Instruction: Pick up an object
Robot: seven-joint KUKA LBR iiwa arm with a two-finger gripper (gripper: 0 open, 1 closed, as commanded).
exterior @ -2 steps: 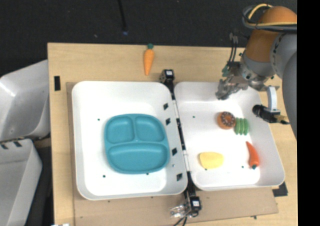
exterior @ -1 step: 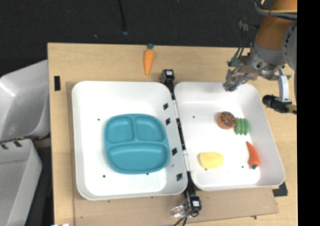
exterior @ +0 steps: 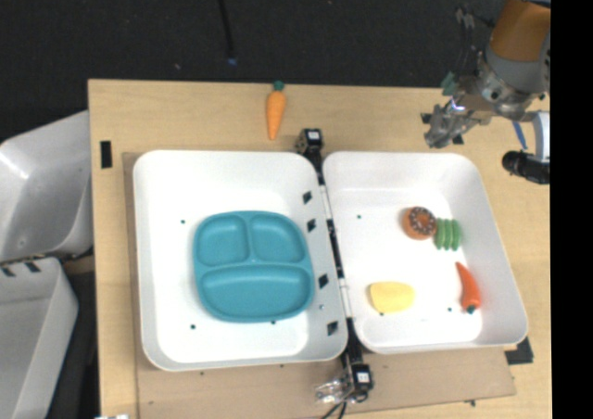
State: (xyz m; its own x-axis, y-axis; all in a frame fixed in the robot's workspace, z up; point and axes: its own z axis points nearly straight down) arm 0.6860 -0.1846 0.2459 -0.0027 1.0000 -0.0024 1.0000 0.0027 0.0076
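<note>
Camera view from above takes in a pale wooden bench (exterior: 111,120) bearing two shallow white bins side by side. At the upper right of the frame the grey arm with its orange band (exterior: 521,30) comes in, and the gripper (exterior: 447,127) hangs over bare bench just beyond the upper edge of the right bin (exterior: 491,222), above none of the objects; it is too small and blurred here to tell how it is set, and nothing can be seen in it. The right bin holds four small things: a round brown doughnut-like piece (exterior: 419,222) in its upper middle, a ribbed green piece (exterior: 448,234) touching that on the right, a small orange-red carrot (exterior: 469,287) lower down near the bin's right wall, and a yellow lump (exterior: 390,297) near the bin's lower left, well apart from the others. The left bin (exterior: 153,260) carries a teal divided plate (exterior: 252,265) lying flat about its centre. Outside both bins, on the bench near the top centre of the frame, lies an orange carrot with a green top (exterior: 275,110), just above the left bin's upper right corner.
</note>
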